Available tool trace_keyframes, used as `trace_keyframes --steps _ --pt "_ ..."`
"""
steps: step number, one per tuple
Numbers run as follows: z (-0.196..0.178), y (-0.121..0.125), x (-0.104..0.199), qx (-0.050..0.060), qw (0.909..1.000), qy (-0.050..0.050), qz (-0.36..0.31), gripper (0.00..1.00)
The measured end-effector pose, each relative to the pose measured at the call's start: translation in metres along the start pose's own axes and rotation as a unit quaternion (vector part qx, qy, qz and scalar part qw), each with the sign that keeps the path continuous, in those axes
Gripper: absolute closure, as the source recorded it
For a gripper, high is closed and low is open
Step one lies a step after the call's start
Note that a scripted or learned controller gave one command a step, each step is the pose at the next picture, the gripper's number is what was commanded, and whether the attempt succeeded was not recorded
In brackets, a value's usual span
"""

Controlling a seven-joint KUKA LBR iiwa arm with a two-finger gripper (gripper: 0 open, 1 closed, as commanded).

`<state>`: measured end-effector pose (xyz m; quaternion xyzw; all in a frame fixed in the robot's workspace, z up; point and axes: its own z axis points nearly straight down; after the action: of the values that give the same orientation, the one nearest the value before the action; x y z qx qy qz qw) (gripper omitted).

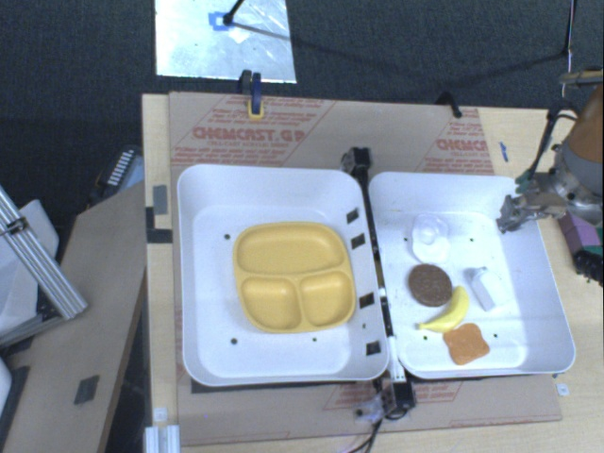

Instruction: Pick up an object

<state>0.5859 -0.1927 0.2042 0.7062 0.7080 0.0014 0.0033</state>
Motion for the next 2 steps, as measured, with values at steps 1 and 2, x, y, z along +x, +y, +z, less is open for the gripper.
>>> trace_keyframes --steps 1,2 --pt "-0.035 0.002 -0.001 0.0 1.0 0.0 -0.001 1.0" --pt "-0.031 0.013 0.044 0.002 1.0 0.002 -0.003 1.0"
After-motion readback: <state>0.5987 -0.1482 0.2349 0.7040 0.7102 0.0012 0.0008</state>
